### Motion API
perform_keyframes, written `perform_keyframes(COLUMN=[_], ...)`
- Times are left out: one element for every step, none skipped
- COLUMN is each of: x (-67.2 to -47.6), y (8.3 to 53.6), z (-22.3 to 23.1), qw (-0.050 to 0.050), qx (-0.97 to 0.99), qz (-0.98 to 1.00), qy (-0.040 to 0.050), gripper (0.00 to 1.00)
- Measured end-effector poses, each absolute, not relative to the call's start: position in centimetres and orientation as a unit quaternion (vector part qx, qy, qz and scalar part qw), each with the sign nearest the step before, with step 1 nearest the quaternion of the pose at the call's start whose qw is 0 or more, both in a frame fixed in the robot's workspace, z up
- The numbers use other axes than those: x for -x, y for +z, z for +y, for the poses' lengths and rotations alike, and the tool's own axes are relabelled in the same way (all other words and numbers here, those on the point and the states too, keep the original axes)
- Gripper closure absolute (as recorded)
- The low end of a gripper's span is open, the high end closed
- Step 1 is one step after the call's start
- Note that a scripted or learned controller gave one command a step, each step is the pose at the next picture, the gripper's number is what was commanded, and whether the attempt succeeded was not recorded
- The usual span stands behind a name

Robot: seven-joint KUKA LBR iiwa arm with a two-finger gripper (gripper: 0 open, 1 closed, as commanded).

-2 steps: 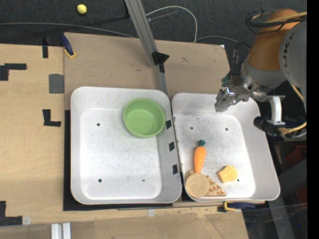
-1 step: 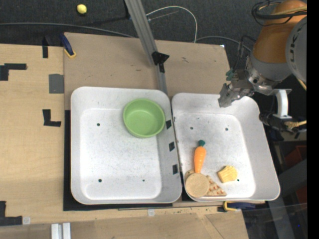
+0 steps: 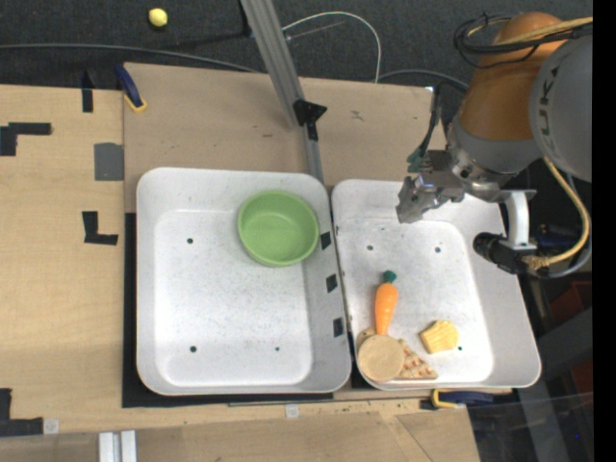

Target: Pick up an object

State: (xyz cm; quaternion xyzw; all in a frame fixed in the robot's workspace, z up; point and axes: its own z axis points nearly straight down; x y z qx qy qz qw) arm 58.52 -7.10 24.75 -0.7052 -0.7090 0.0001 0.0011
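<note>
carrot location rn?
In the camera view the carrot lies in the right bin, near its front left, green top pointing away, its lower end by the round cookie; the yellow piece is to its right.

My two bins (image 3: 231,373) look like smooth white plastic with fine dark speckling and a soft sheen. The green bowl (image 3: 278,227) is matt plastic. The carrot (image 3: 386,306) has a smooth, toy-like orange finish. The surface (image 3: 58,287) looks like pale matt wood. My arm (image 3: 515,75) wears a glossy orange band; my hand (image 3: 420,200) looks like dull grey metal.
</note>
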Motion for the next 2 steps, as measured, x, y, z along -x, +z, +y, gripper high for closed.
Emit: perform_keyframes(x=[-56.9,-55.8], y=[25.2,24.7], z=[-2.3,3.0], qw=[0.001,0.002], qx=[0.705,0.705], qz=[-0.709,-0.71], qy=[-0.0001,0.0008], gripper=[1.0,1.0])
